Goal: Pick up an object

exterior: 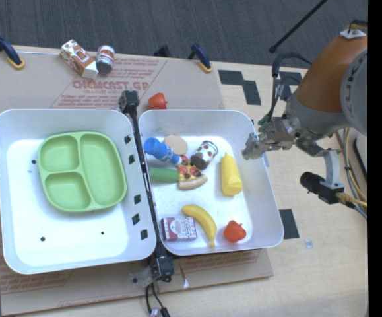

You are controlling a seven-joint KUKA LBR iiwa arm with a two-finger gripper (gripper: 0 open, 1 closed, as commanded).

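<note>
Surveying the tabletop [309, 256] from my remote station, I log two shallow white bins side by side on a cardboard sheet [177, 74].

The left bin [12, 243] holds one item: a light green divided plate [82, 170] with three compartments, lying flat in the bin's upper half.

The right bin [260, 203] holds the pickable objects. A blue bottle [159, 150] lies at upper left with a tan round piece [175, 143] just beside it. A small dark-and-white can [204, 153] sits near the centre top. Below it a pizza slice [192, 176] rests against a green vegetable [163, 174]. A yellow mustard bottle [230, 175] lies toward the right wall. Along the lower edge I note a small carton [178, 228], a banana [202, 221] and a red pepper [235, 231], the banana between the other two.

Outside the bins, on the cardboard, lie a small box [77, 57], a can [105, 58] and a red object [157, 100].

The gripper [255, 147] sits at the right bin's upper right rim, above the wall and apart from every object. I cannot tell whether the jaws are open or closed; nothing shows between them.
</note>
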